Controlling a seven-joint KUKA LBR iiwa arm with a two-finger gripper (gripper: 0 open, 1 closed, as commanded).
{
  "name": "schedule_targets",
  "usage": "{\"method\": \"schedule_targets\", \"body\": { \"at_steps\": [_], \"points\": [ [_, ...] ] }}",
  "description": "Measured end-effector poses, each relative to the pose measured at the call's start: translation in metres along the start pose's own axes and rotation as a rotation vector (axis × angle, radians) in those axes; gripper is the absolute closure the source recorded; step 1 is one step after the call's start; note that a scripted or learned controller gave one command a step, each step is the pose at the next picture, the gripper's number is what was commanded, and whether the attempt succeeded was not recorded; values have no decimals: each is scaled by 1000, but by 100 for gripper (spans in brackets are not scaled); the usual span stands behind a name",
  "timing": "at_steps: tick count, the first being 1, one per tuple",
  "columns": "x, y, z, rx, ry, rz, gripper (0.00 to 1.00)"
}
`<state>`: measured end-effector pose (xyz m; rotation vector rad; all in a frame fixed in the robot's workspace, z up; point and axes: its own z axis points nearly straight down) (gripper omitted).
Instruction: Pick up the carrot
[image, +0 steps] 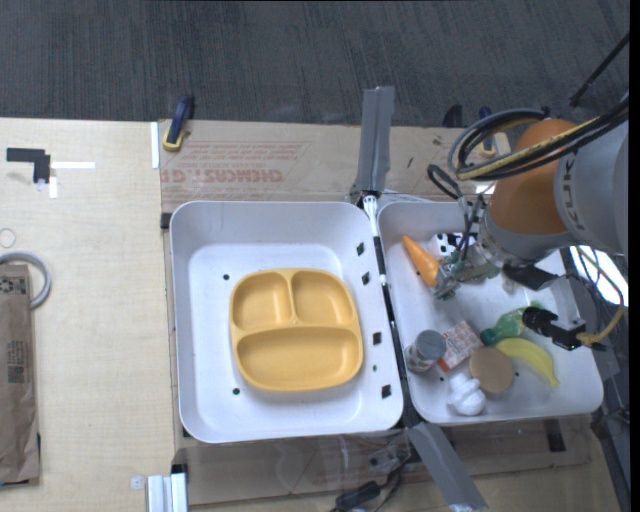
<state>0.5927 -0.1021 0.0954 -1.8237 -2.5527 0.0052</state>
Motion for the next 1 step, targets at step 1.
{"method": "schedule_targets", "body": {
  "at_steps": [1],
  "points": [
    [30,49,-88,25,3,157,100]
  ]
}}
